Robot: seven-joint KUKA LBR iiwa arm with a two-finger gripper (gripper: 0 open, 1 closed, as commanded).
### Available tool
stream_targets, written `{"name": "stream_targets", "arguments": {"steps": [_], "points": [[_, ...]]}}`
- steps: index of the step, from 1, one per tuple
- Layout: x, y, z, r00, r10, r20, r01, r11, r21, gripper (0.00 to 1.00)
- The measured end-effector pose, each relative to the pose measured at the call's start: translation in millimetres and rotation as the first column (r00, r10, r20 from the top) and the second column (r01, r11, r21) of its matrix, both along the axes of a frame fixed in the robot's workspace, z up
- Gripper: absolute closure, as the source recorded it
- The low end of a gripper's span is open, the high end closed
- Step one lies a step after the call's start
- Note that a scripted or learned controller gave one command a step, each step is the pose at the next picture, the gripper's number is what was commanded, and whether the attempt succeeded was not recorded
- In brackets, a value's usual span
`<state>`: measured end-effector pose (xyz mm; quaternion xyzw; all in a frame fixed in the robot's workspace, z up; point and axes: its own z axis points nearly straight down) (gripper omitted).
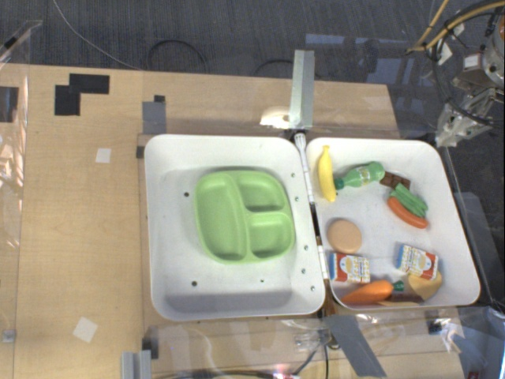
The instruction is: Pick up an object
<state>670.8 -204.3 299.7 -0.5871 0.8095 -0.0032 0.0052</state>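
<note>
The right bin [450,212] holds several toy foods. A yellow banana [324,174] lies by its left wall, with a green bottle [360,175] on its side next to it. An orange and green vegetable [408,206] lies to the right and a round brown bun [345,234] sits in the middle. At the front are two small cartons [349,268] [416,260], an orange carrot [368,293] and a tan wedge [426,287]. My gripper [460,123] hangs at the far right, just beyond the bin's back right corner, apart from every object.
The left bin [170,212] carries a green divided plate [242,215]. A metal post [301,89] stands behind the seam between the bins. Cables [454,14] trail near the arm at the top right. Bare wooden bench [71,235] lies to the left.
</note>
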Motion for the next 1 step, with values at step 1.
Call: {"name": "stream_targets", "arguments": {"steps": [1], "points": [[-0.3, 0.0, -11.8, 0.923, 0.385, -0.002, -0.385, 0.923, -0.003, 1.00]]}}
